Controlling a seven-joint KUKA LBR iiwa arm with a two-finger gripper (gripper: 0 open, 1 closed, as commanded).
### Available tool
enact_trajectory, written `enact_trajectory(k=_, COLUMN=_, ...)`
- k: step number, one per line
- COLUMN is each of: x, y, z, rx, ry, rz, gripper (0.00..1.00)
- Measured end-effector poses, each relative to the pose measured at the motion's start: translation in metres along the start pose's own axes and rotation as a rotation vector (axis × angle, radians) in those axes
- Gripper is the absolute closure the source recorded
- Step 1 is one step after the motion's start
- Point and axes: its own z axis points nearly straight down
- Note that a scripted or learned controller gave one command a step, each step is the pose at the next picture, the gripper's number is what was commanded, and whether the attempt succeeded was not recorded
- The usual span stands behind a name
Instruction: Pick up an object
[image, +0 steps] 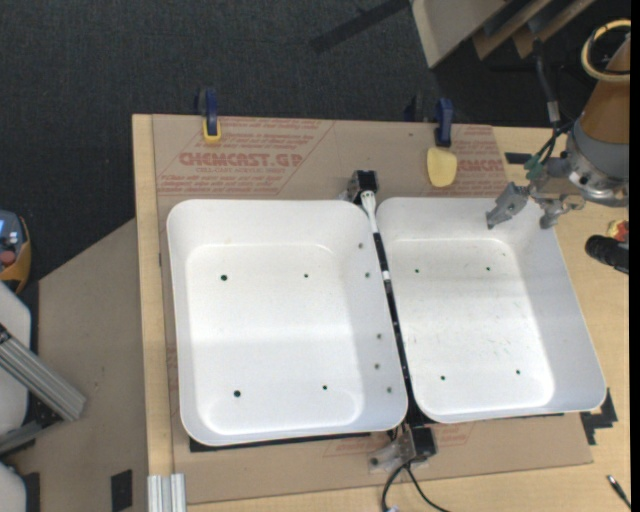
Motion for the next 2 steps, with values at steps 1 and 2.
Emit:
enact_trajectory(k=1, x=0.0, y=0.001, z=-0.011, rx=-0.004, ry=-0.002, rz=-0.001, gripper=1.0)
enact_trajectory(k=2, x=0.0, y=-0.024, z=-0.07, rx=-0.008, ry=-0.003, rz=0.001, gripper=1.0)
